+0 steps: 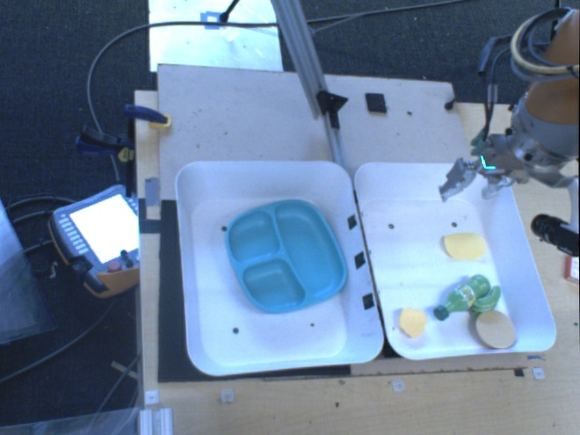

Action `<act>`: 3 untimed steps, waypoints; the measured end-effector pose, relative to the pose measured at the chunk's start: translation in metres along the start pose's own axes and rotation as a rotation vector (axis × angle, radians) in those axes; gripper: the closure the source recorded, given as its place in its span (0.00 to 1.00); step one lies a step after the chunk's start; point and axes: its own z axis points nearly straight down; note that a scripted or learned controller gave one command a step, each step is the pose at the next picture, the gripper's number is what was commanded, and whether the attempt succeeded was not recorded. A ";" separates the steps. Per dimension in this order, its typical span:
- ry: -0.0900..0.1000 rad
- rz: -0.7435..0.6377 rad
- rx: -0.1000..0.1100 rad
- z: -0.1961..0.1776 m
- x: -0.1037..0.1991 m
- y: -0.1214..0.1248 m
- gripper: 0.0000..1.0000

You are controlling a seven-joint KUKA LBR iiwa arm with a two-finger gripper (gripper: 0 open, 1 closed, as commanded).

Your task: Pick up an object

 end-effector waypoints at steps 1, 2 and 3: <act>0.000 0.000 -0.002 -0.001 0.000 0.000 0.00; 0.000 0.001 0.002 0.042 0.005 0.001 0.00; 0.000 0.003 0.003 0.090 0.003 -0.009 0.00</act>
